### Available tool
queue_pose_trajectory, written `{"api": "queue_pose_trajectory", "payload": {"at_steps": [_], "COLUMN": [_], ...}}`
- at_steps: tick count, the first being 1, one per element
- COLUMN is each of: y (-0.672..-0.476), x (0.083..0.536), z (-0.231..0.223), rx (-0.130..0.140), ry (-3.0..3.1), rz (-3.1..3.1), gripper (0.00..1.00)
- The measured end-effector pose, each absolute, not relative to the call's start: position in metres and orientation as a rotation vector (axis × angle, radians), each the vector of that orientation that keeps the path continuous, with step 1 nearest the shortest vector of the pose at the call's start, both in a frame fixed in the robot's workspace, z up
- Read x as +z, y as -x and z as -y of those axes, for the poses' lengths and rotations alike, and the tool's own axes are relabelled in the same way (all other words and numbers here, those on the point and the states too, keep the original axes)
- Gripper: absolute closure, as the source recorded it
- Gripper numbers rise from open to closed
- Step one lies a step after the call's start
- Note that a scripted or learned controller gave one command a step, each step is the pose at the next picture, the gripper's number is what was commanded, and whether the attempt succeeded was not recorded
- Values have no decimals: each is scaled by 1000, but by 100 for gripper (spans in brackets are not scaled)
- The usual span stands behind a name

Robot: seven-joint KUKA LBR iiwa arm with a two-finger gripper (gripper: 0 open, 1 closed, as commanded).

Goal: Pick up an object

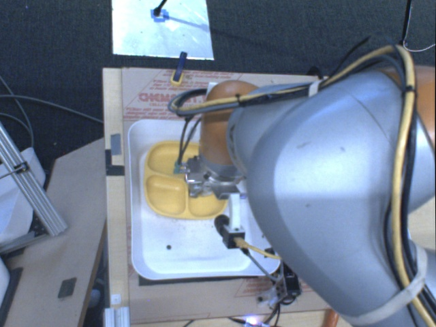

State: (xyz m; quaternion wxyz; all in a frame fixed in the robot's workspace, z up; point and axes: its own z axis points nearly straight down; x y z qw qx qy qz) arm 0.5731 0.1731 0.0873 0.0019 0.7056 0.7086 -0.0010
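my arm [340,182] reaching in from right, wrist low over bin [146,251]. claw [199,182] sits on yellow tray [167,182]. can't tell if claw open or closed.

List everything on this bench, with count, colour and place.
bin: one seen, white, shallow, centre of the bench.
divided tray: one, yellow, in the bin's upper left part, partly under the arm.
cardboard sheet: one, tan with red print, under the bin.
metal plate: one, silvery, above the bench on dark cloth.
small blue and yellow item: one, on the cardboard's top edge.
aluminium rail: one, silver, far left.
arm: one, grey with orange band, reaching in from the right over the bin.
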Motion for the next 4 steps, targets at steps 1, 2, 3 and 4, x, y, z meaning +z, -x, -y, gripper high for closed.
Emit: {"api": "queue_pose_trajectory", "payload": {"at_steps": [1,2,3,4], "y": [-621,-556,-516,-485], "x": [186,248,374,304], "z": [-132,-162,-196,-230], "rx": [15,7,23,-4], "ry": [-2217,-2213,-2207,-2215], "rz": [-2213,-2231,-2231,-2232], "gripper": [100,100,100,100]}}
